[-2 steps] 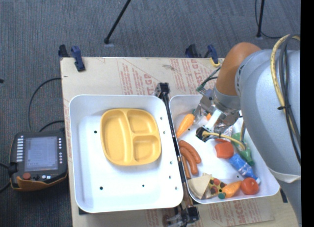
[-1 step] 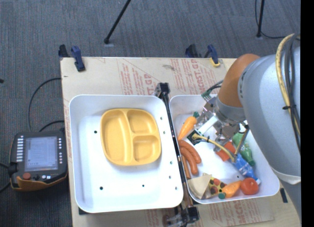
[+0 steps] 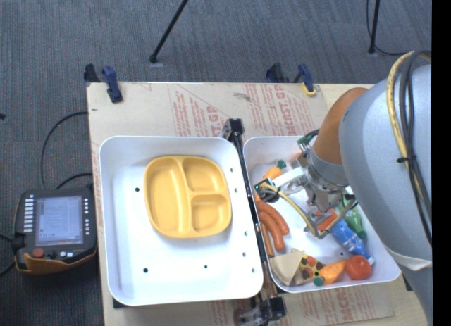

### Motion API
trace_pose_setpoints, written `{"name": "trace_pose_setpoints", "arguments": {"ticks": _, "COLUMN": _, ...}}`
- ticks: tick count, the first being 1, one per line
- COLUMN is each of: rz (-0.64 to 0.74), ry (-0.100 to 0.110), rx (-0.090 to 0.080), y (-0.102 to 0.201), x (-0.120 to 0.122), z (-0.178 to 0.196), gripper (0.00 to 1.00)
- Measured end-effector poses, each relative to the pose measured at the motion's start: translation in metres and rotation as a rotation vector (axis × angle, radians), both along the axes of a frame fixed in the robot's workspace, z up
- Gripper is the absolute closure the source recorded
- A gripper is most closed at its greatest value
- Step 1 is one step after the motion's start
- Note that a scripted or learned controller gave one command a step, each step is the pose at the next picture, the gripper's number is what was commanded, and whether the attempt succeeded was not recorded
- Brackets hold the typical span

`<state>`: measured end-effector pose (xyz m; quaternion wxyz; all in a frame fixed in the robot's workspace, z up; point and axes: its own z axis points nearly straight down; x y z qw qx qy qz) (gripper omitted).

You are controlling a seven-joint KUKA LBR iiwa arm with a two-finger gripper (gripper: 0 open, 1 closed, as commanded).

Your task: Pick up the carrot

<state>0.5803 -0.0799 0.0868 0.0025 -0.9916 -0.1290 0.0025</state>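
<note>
Two white bins sit side by side on the bench, and the arm (image 3: 394,163) is in over the right bin (image 3: 282,147), its grey bulk covering that bin's far side. The gripper (image 3: 320,213) hangs low among the clutter near the middle of the bin, wrapped in yellow and black cable. Whether it is parted or closed cannot be told from this angle. Something small and orange-red shows right at its tip, but it is too cramped to say whether the gripper has it or merely touches it.

The carrot (image 3: 332,270) lies on the bin floor at the near edge, orange, tapering to the left, its green end by the pizza slice (image 3: 292,267). A red tomato (image 3: 359,267) sits just beside it on the right. The carrot is apart from the gripper, nearer the camera.

A pair of sausages (image 3: 273,222) lies to the gripper's left, near the bin's left wall. A blue bottle (image 3: 348,236) lies between the gripper and the tomato; its label is too small to read.

The left bin (image 3: 120,247) carries a yellow divided plate (image 3: 188,196).

Red printing runs across the brown board (image 3: 176,106) behind the bins, with triangle marks and block letters, too faint to read with any certainty. On the floor at the left, a handheld control unit (image 3: 55,229) shows a lit screen, text illegible.
</note>
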Motion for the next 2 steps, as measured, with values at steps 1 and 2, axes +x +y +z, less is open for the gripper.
{"name": "trace_pose_setpoints", "arguments": {"ticks": 1, "rz": -0.054, "ry": -0.001, "rx": -0.001, "y": -0.01, "x": -0.057, "z": 0.0, "gripper": 0.0}}
{"name": "trace_pose_setpoints", "arguments": {"ticks": 2, "rz": -0.016, "ry": -0.006, "rx": -0.001, "y": 0.079, "x": 0.04, "z": 0.102, "gripper": 0.0}}
